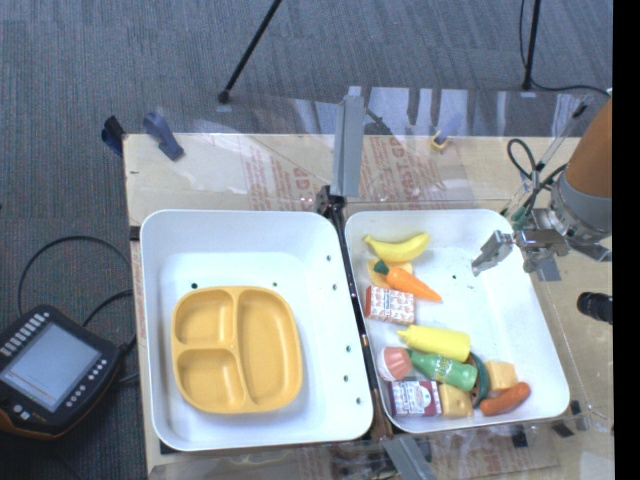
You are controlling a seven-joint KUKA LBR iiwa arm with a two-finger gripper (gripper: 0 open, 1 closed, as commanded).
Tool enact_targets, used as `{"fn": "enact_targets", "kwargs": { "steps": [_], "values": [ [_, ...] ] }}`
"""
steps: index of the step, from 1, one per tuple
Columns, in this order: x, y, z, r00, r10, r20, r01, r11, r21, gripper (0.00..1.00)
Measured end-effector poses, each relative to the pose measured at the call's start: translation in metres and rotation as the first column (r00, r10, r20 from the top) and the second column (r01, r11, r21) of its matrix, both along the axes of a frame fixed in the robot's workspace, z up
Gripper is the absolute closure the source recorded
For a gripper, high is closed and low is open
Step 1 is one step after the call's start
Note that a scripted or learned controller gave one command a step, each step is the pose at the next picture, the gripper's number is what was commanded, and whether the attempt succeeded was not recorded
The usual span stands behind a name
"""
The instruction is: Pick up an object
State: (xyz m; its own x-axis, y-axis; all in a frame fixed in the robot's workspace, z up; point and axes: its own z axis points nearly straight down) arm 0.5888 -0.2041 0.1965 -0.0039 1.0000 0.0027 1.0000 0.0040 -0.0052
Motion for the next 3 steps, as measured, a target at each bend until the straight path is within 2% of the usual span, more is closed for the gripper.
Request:
{"fn": "enact_targets", "kwargs": {
  "steps": [1,2,3],
  "values": [
    [0.0048,0.0627,-0.1004,0.923,0.386,0.007,-0.386,0.923,-0.004,0.0],
    [0.004,0.0615,-0.0914,0.925,0.38,0.006,-0.38,0.925,-0.001,1.0],
    [0.0036,0.0611,-0.0919,0.925,0.379,0.006,-0.379,0.925,0.0,0.0]
  ]
}}
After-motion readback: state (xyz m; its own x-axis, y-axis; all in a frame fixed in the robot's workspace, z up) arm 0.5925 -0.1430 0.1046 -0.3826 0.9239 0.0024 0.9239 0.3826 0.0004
